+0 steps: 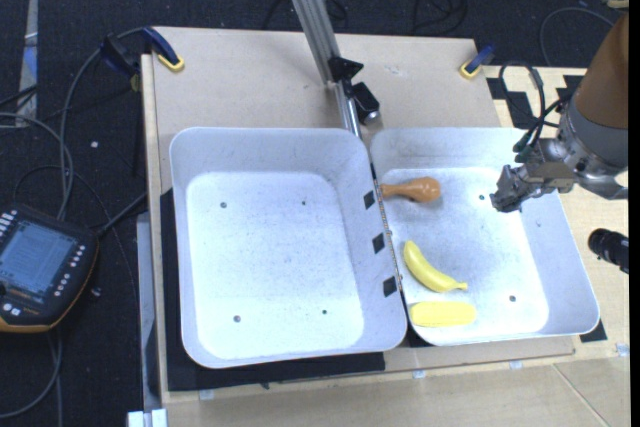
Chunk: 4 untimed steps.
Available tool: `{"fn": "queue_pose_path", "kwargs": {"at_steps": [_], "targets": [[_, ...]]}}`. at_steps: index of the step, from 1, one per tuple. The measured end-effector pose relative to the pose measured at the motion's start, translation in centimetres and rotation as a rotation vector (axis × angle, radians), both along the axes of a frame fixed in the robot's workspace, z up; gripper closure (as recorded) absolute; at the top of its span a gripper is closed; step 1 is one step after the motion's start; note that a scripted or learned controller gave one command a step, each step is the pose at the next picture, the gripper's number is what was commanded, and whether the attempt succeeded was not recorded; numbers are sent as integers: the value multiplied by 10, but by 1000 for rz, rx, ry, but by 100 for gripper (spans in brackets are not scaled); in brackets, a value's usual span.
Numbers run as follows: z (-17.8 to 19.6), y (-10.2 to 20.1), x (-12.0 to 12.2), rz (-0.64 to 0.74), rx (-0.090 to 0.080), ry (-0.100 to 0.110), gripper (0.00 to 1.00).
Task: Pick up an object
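Three objects lie in the right bin point(545, 245). An orange-brown drumstick-shaped piece point(413, 190) rests near the bin's back left. A yellow banana point(431, 270) lies along the left side, and a flat yellow oblong piece point(442, 314) sits just in front of it by the front wall. My gripper point(507, 197) hangs over the bin's right part, to the right of the drumstick and well apart from it. Nothing shows between its dark fingers.
The left bin point(190, 215) adjoins the right one along a shared rim with black clips point(381, 240). A slanted metal rail point(312, 5) rises behind the bins. A pendant point(35, 265) lies on the floor at left. Clamps point(165, 55) hold the bench corners.
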State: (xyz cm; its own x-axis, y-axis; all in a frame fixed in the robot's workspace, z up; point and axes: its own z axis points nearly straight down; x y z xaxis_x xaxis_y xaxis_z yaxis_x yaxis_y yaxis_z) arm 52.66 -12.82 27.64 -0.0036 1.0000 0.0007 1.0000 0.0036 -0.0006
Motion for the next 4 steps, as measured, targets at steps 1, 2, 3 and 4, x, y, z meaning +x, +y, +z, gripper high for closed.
{"fn": "queue_pose_path", "kwargs": {"at_steps": [1, 2, 3, 4], "targets": [[-5, 58, 19, 2, 0, 0, 100], [-24, 103, 40, 0, 0, 2, 100], [-24, 142, 61, 0, -1, -1, 100], [-36, 197, 75, 1, 0, 0, 100]]}}
